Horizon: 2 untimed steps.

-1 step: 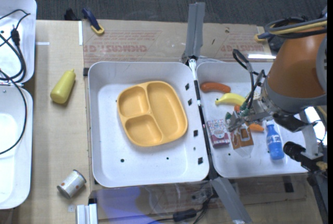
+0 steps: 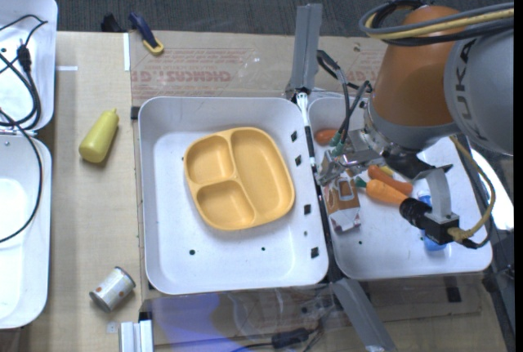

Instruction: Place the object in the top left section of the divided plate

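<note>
The yellow divided plate (image 2: 239, 177) lies in the left white bin (image 2: 163, 260), with two small sections on its upper side and one larger section below. My gripper (image 2: 332, 166) is down in the right bin (image 2: 392, 260), close to its left wall and apart from the plate. Just below it lies a small brown and white carton (image 2: 343, 205). Two orange carrots (image 2: 384, 185) lie to its right. Another orange piece (image 2: 327, 135) peeks out above it. The arm's orange band and wrist hide much of this bin.
A blue object (image 2: 431, 242) sits at the right bin's lower right, partly behind a black fitting on the arm. On the bench left of the bins lie a yellow squeeze bottle (image 2: 100, 136), a small can (image 2: 112, 287) and a blue-yellow clamp (image 2: 145, 33). White trays with black cables (image 2: 20, 73) fill the far left.
</note>
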### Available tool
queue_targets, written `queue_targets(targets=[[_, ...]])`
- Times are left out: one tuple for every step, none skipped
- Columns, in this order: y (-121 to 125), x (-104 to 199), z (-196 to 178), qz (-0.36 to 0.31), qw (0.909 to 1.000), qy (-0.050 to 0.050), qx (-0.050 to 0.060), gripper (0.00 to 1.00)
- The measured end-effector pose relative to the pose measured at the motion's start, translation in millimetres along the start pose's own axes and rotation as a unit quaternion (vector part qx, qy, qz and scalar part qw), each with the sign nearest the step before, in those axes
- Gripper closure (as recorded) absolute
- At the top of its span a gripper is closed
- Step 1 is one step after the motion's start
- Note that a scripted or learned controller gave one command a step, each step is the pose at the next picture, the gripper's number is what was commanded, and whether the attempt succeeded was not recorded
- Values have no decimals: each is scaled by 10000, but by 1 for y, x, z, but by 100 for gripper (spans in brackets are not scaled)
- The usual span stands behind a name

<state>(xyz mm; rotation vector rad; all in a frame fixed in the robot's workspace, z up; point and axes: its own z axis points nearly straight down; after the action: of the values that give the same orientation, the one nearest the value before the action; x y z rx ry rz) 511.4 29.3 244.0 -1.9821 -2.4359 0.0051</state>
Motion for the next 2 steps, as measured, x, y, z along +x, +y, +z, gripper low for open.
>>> queue_targets(targets=[[31,62,-25,-2069,9784,-6,-6,100],[2,131,5,-1315,9913,-2,6,100]])
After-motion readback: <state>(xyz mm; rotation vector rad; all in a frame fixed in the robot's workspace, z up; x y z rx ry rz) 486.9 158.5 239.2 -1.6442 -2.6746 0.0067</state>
